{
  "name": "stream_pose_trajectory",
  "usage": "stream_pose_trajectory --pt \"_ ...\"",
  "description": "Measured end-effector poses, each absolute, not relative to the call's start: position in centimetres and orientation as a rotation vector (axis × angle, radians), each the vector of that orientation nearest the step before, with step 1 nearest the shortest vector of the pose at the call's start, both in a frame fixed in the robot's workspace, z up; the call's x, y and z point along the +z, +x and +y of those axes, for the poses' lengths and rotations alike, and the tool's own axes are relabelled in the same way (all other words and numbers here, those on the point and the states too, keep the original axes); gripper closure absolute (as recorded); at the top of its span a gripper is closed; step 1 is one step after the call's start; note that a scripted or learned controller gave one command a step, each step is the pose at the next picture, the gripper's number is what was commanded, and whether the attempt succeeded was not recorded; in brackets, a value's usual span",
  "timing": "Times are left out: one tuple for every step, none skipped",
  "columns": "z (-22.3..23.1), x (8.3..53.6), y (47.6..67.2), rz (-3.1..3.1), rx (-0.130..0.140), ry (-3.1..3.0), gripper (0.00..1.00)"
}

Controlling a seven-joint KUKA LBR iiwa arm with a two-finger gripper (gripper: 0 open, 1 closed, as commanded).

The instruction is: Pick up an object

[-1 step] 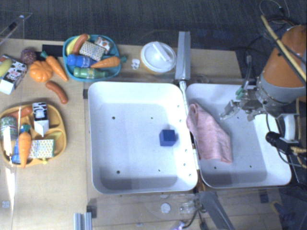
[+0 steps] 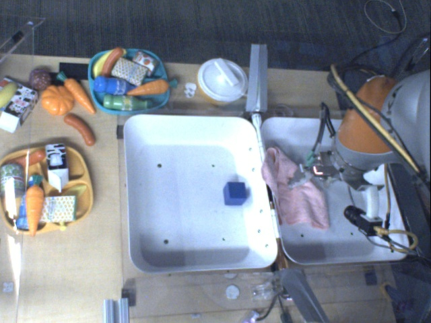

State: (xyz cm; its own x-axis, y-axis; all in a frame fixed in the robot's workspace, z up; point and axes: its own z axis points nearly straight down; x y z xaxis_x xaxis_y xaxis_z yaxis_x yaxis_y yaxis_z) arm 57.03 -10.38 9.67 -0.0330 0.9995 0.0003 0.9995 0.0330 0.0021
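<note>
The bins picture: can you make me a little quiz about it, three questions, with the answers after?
1. True or false: the blue cube lies in the left bin.
2. What soft thing lies in the right bin? A) pink cloth B) green sponge C) yellow sock
3. Fill in: the hand is over the ____ bin.

Key: 1 true. 2 A, the pink cloth. 3 right.
</note>
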Motion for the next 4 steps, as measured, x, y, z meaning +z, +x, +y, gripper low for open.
stream_pose_trajectory --pt "-9.5 9.1 58.7 2.449 0.012 1.945 0.0" --pt "-9.3 10.1 59.0 2.449 0.019 1.94 1.0" --pt "-6.3 18.3 60.2 1.891 0.001 2.507 1.0" --pt "-6.3 18.4 60.2 1.891 0.001 2.507 0.0"
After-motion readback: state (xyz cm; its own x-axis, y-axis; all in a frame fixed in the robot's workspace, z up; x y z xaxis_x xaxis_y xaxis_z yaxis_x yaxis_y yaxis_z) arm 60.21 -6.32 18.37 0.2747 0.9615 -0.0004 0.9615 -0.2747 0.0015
